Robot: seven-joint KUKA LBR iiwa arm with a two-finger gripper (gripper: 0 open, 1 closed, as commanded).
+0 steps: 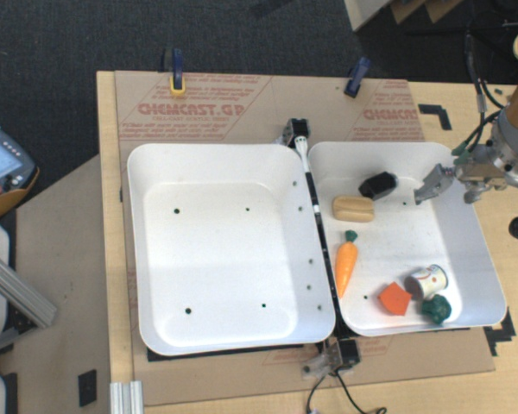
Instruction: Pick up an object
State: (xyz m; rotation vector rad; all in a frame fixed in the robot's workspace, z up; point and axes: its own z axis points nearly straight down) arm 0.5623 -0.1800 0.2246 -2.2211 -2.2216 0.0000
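Gripper (pixel 449 185) hovers at the right bin's (pixel 466 248) 2 o'clock edge, its 2 fingers seemingly spread with nothing between them. Toward 9 o'clock lie a black block (pixel 378 184) and tan block (pixel 353 208); toward 7, a toy carrot (pixel 345 266).

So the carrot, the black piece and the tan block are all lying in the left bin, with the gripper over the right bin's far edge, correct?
Not quite: the camera view shows the carrot, black piece and tan block in the right bin, not the left bin. The gripper is indeed over the right bin's far edge.
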